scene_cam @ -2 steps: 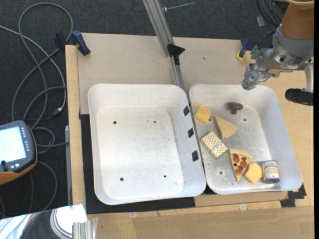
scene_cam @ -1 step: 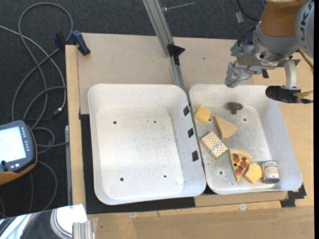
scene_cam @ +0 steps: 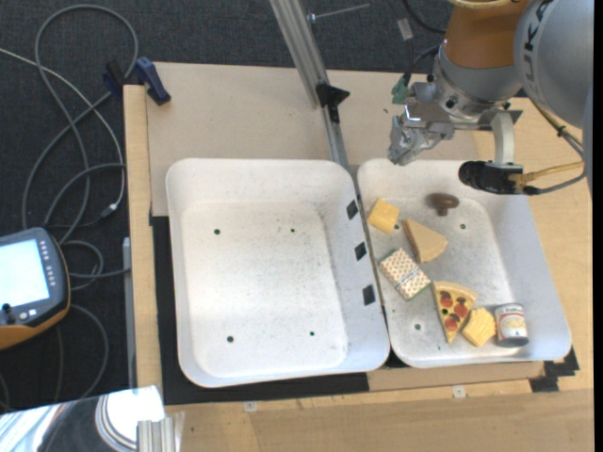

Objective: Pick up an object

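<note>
Arm: the grey KUKA arm with its orange band reaches in from the right, its gripper [scene_cam: 407, 149] poised over the far-left corner of the right bin [scene_cam: 542, 281].

Fingers: no object sits between them — whether they stand apart or together cannot be told from this angle.

Nearest candidate: a yellow cheese block [scene_cam: 383, 216] lies on the bin floor just nearward and slightly left of the gripper, close to the divide between the two bins.

Other candidates: a brown mushroom-like piece [scene_cam: 442, 201] sits to the right of the gripper and a little nearer the camera; a tan wedge [scene_cam: 427, 242] and a checkered cracker [scene_cam: 404, 274] lie farther toward the near side.

Far from reach: a pizza slice [scene_cam: 454, 309], a small yellow block [scene_cam: 480, 328] and a small can [scene_cam: 512, 325] cluster at the near-right end — well apart from the gripper.

Left bin [scene_cam: 188, 196]: holds nothing the arm could aim at.

Deciding relation: every object lies nearward of the fingers, so the coming move probably calls for a short shift toward the near side, then a descent — the cheese block looks the shortest trip.
</note>
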Robot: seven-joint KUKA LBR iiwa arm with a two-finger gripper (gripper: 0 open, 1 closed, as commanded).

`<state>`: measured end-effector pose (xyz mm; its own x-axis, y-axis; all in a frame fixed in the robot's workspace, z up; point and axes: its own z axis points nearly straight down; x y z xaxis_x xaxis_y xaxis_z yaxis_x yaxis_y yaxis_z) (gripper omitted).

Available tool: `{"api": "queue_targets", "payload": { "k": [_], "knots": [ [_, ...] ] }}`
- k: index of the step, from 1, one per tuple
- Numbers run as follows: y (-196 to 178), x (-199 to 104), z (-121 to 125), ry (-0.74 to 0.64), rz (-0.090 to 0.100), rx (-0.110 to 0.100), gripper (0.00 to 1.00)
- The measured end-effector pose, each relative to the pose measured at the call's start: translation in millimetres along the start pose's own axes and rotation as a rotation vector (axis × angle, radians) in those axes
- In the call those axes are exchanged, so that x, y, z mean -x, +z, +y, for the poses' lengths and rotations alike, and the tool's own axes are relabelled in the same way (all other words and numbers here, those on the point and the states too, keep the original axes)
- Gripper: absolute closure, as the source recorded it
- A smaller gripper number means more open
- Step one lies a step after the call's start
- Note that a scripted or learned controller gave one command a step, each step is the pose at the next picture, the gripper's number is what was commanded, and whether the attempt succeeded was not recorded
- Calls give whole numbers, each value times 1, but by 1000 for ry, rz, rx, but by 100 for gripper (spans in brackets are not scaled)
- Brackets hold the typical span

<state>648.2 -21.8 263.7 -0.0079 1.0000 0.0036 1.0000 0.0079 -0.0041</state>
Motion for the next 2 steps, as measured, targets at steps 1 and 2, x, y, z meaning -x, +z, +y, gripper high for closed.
{"api": "queue_targets", "payload": {
  "k": [1, 2],
  "knots": [
    [20, -53, -9, 1, -1, -2, 100],
    [19, -112, -18, 0, 0, -1, 100]
  ]
}}
